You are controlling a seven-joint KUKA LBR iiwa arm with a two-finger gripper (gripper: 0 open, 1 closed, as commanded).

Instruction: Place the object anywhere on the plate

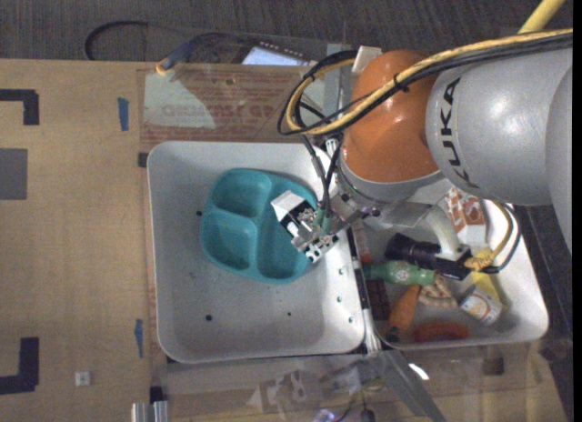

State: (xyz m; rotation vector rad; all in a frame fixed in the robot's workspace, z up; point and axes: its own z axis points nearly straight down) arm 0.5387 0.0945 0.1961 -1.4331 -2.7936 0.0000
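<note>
The white-and-black object point(291, 207) lay on the right part of the teal divided plate point(238, 234), just left of the gripper point(314, 234), perhaps touching it; the blur hid any gap. Whether the gripper was parted or closed could not be told. The plate sat in the left white bin point(182, 320). Right of the gripper, the other bin point(532, 311) held a green bottle point(409, 274) and a carrot point(406, 307).

One camera sits fixed above the bench point(73, 229), looking down at a slant. The KUKA arm point(473, 111) enters from 3 o'clock, very near the lens.
</note>
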